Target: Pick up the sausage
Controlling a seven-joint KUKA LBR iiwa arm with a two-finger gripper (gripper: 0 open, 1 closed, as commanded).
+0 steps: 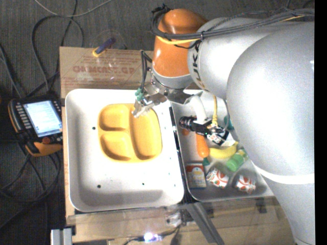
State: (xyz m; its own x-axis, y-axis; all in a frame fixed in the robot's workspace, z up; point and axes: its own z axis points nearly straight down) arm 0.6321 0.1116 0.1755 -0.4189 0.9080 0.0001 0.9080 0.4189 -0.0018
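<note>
The sausage (203, 145), an orange-brown elongated piece, lies upright in the view in the right bin (265, 192), near its left wall. My gripper (141, 106) hangs over the left bin (76, 152), above the top edge of the yellow divided plate (130, 132). It is well to the left of the sausage, across the wall between the bins. I see nothing held in it. The big grey arm covers the right side of the right bin.
Next to the sausage lie a yellow banana (225, 151), a green item (235, 162), a small carton (195, 176) and two white-and-red items (220, 178). A tablet (40, 117) sits left of the bench, with a cardboard sheet (99, 68) behind the bins.
</note>
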